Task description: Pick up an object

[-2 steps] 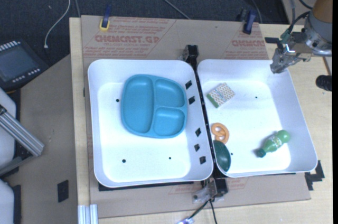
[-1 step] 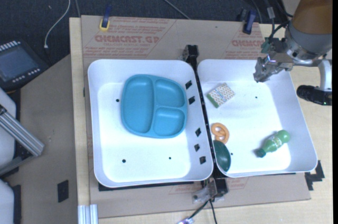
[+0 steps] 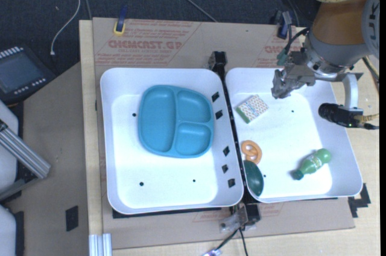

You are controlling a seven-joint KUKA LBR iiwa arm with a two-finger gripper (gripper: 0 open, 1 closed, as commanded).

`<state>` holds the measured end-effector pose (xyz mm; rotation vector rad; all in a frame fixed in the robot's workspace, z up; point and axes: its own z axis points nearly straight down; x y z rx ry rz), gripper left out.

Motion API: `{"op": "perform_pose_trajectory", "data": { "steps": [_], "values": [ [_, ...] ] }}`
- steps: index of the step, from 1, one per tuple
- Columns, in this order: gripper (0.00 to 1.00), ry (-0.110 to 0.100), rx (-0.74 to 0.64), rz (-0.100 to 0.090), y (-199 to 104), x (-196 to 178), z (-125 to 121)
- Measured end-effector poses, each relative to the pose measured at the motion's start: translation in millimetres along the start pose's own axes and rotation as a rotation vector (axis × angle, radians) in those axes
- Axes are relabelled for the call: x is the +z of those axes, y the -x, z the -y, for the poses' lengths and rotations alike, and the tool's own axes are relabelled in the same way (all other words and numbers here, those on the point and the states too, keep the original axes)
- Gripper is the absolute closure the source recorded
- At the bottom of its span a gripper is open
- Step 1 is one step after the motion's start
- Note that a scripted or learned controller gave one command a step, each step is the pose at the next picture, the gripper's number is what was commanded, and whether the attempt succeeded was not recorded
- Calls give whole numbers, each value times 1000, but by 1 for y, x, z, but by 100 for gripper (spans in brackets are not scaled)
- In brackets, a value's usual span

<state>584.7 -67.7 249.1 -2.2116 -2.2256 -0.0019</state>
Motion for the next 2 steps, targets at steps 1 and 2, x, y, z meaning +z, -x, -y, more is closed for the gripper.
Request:
{"op": "perform_pose_trajectory", "data": {
  "steps": [1,2],
  "values": [
    [100,-2,0,1,-57,0,22],
    [100,-2,2,1,-102,14,34]
  ]
}}
